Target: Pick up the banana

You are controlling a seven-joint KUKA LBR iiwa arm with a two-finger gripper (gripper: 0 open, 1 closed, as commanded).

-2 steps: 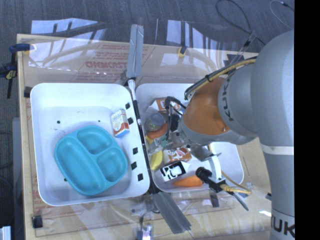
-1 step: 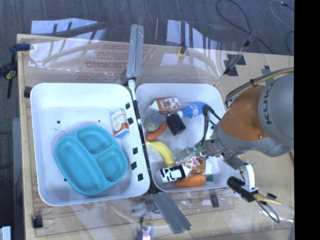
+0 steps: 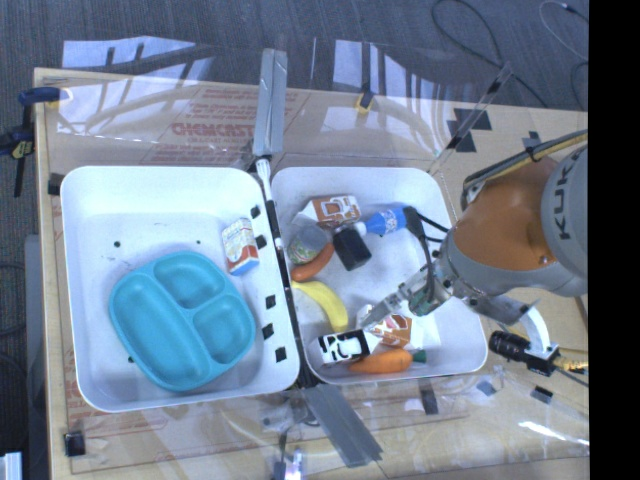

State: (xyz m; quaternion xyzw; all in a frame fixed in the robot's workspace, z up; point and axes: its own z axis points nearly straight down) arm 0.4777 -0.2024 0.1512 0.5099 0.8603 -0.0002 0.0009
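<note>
dark carpet and loose cables surround the bench (image 3: 150, 108), where two white bins sit side by side. the banana (image 3: 326, 302) lies in the right bin (image 3: 455, 353), close to the divider, hemmed in by a reddish sausage-like piece (image 3: 312, 261) above and a black-and-white packet (image 3: 345, 346) below. the gripper (image 3: 408, 300) hangs low over the right bin, to the right of the banana and above a small carton (image 3: 394, 330); whether it is spread or pressed together i cannot tell, since the wrist blurs its tip. likely trouble: a descent from here would meet the carton or the carrot (image 3: 381, 363), not the banana, and the crowding leaves little room beside the curved fruit. the banana's lower end tucks under the packet.
</note>
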